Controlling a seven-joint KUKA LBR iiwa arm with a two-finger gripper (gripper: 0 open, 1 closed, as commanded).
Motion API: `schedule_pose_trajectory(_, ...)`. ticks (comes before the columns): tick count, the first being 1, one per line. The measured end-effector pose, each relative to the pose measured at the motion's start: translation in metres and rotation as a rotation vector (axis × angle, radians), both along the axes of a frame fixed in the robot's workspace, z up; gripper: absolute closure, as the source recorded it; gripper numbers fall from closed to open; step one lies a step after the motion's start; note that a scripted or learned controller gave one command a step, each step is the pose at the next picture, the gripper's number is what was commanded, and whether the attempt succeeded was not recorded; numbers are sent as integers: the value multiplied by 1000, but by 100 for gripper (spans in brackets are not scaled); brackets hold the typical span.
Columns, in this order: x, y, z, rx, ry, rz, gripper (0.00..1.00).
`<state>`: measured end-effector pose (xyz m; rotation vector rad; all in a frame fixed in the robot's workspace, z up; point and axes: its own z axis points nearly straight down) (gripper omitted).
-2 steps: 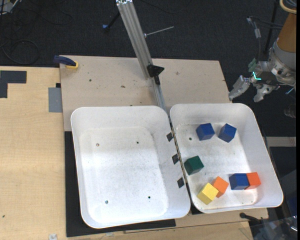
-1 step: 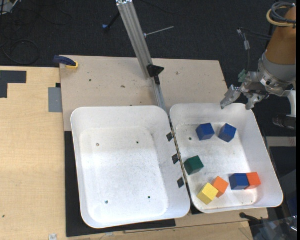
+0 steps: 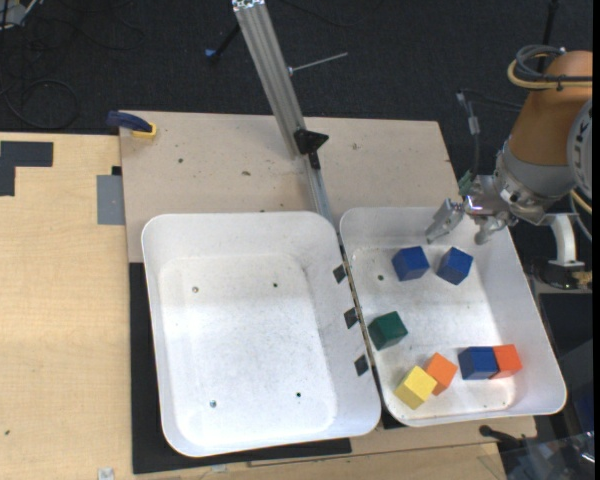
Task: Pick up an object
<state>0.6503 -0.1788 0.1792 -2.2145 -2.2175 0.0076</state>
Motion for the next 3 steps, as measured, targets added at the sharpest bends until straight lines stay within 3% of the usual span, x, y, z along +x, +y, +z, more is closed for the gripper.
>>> schedule_pose_trajectory(1, -1, 3, -44, -4, -14, -1, 0)
schedule_pose_trajectory(2, -3, 3, -39, -1, -6, -4, 100)
schedule_pose_trajectory(3, -7, -3, 23, -4, -13, -5, 100)
